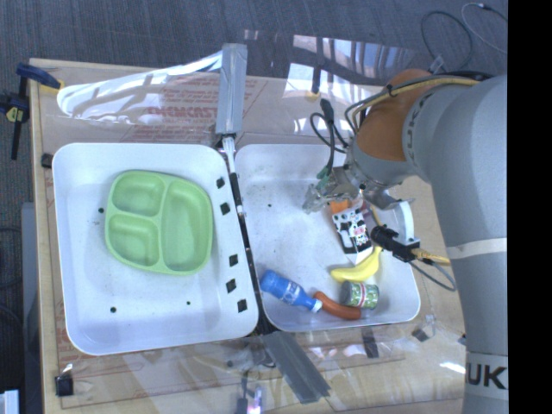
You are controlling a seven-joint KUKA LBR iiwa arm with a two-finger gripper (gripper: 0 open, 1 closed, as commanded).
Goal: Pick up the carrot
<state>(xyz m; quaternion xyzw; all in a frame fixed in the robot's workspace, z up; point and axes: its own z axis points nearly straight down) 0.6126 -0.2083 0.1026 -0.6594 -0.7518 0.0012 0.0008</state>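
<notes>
The carrot [338, 306], a long orange-red piece, lies near the front wall of the right bin [276, 231]. It sits between a blue bottle [285, 289] and a small green can [362, 296]. My gripper [326, 197] is low over the back right part of that bin, well behind the carrot and apart from it. A small orange bit [343, 203] shows right beside the gripper; I cannot tell what it is.
A black-and-white box [352, 228] lies just in front of the gripper, and a yellow banana [358, 268] is behind the can. The left bin [78, 257] holds a green divided plate [159, 221]. The arm's cables [405, 248] trail over the right bin's right edge.
</notes>
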